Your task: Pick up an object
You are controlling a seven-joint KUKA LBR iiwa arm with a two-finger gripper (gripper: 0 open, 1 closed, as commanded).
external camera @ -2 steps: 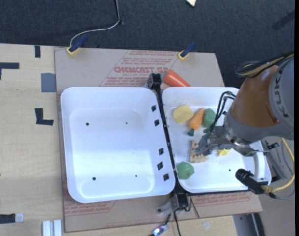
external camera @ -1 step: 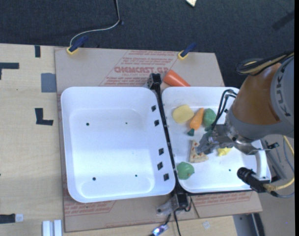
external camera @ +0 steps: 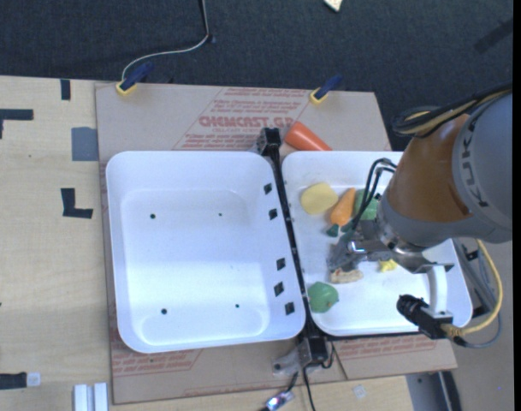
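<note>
Grey arm reaches into the right bin. Its pincer hangs low above a tan object, grip state unclear. Yellow, orange and green objects lie nearby.

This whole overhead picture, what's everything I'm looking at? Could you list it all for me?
Bins: 2, white, side by side on the bench; left bin, right bin.
Yellow lump: 1, yellow, right bin, upper left part.
Orange piece: 1, orange, right bin, just right of the yellow lump.
Green ball: 1, green, right bin, lower left corner.
Tan piece: 1, tan, right bin, under the gripper.
Small yellow bit: 1, yellow, right bin, by the gripper.
Orange object: 1, orange-red, on the cardboard behind the right bin.
Cardboard: 1 sheet, brown, under the bins.
Clamps: 2, blue and yellow, at the cardboard's far edge.
Arm: 1, grey and orange, over the right bin.
Gripper: 1, dark metal, low in the right bin.
</note>
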